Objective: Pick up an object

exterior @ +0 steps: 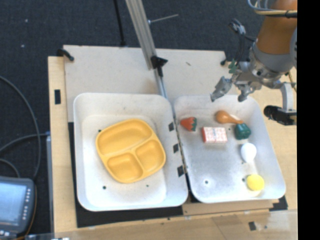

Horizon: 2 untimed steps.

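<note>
Counter (100, 69), pale wood, carries two shallow white bins side by side. Left bin (87, 109) holds a yellow three-compartment plastic tray (131, 150). Right bin (265, 184) holds the pick candidates. Grey KUKA arm w/ orange band (276, 29) reaches in from the right; gripper (231, 90) hangs above the right bin's far edge, fingers spread, nothing between them.

Candidates, largest first: pink-and-white patterned block (214, 134) at bin centre; orange drumstick-shaped toy (228, 117), nearest the gripper, just below it; white egg-shaped item (248, 152); yellow ball (255, 182) at near right; dark green lump (243, 131) beside the drumstick; red strawberry-like toy (188, 124) by the left wall.

Step in hand, judged: approach, no target contacted yet. Next move req.: centre over one item, prob. the drumstick, align fingers across its narrow axis, descend, close.
</note>
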Each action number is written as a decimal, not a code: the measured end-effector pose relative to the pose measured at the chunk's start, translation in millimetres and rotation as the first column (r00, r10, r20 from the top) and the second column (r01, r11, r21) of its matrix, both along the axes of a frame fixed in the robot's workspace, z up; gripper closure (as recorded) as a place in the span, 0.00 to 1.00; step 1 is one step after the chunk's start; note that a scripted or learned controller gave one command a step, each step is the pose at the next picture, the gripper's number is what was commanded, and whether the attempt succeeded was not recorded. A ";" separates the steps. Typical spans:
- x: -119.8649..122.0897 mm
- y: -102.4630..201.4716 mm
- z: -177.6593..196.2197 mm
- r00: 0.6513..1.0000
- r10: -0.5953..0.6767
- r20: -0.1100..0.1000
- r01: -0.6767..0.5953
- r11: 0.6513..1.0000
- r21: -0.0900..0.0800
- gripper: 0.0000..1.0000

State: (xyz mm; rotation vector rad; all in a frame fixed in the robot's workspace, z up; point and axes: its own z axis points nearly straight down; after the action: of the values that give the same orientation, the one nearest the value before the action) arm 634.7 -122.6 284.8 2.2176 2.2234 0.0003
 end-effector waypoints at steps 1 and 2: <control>0.0 0.0 0.0 1.000 0.000 0.000 0.000 1.000 0.000 0.00; -0.9 0.3 -63.4 1.000 -0.003 -0.006 0.003 1.000 -0.001 0.00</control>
State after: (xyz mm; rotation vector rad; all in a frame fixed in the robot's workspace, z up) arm 633.9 -122.4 221.4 2.2237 2.2228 -0.0069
